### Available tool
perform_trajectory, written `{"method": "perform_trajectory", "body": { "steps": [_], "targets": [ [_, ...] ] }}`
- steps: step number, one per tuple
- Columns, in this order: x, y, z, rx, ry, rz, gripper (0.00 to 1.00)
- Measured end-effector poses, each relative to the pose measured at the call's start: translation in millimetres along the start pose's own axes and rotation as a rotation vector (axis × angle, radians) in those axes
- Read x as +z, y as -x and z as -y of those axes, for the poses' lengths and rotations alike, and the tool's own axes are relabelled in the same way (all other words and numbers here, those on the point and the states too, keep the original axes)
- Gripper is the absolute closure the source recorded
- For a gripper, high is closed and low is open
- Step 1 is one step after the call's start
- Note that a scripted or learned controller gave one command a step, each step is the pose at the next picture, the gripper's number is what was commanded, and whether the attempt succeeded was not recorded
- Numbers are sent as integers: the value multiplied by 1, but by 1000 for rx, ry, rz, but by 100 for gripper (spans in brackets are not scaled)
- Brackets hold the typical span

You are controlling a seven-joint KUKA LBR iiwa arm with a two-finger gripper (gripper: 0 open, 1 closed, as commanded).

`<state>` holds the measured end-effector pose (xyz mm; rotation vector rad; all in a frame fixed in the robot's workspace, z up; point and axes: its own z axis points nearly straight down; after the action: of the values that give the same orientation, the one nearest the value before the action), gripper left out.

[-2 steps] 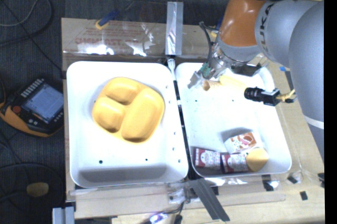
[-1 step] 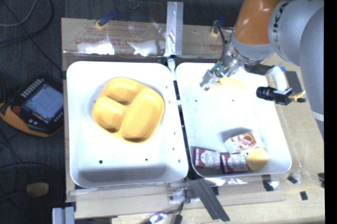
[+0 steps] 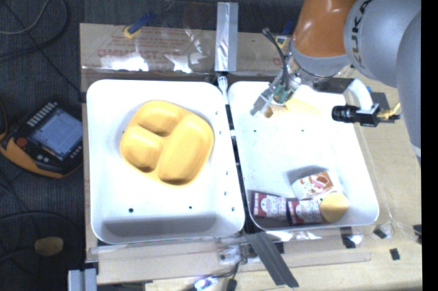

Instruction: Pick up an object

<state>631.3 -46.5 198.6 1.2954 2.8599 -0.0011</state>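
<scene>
Claw (image 3: 272,103): mine hung over the right bin's (image 3: 356,146) far left corner; whether it was spread or pinched, I could not tell.
Objects: dark red packet (image 3: 274,206), small white pouch (image 3: 313,184), yellow round piece (image 3: 335,207) — clustered at that bin's near edge, well apart from my claw.
Left bin (image 3: 109,214): large yellow lobed object (image 3: 166,141), centred.

Left bin (image 3: 102,214) holds a foam lump (image 3: 166,141); right bin (image 3: 356,166) holds packets (image 3: 286,207) (near front wall).
</scene>
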Motion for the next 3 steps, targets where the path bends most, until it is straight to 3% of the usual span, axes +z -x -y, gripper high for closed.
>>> {"method": "perform_trajectory", "body": {
  "steps": [1,2,3],
  "targets": [
    [-2,12,-11,375,-2,-1,100],
    [-23,10,20,98,-1,0,100],
    [-6,-10,18,-86,0,-1,100]
  ]
}}
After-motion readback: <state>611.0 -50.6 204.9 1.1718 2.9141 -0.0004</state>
